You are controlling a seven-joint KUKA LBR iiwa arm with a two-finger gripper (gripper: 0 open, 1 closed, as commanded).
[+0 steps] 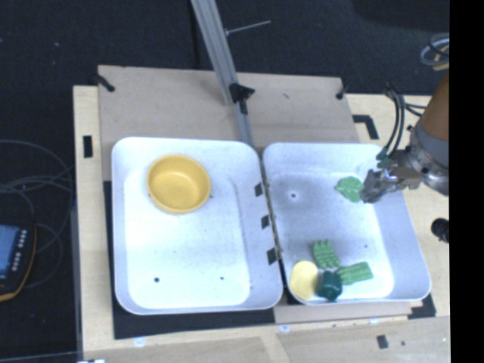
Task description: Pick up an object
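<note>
The hand [372,190] reaches in from the right over the right bin [393,233], its tip touching a pale green piece [349,187] near the bin's far right side; whether its grip is apart or together cannot be told. At the bin's near edge lie a green ridged block [326,253], a green bar [355,272], a dark teal object [330,284] and a yellow round piece [304,278]. The left bin [189,278] holds a yellow bowl [178,183].
</note>
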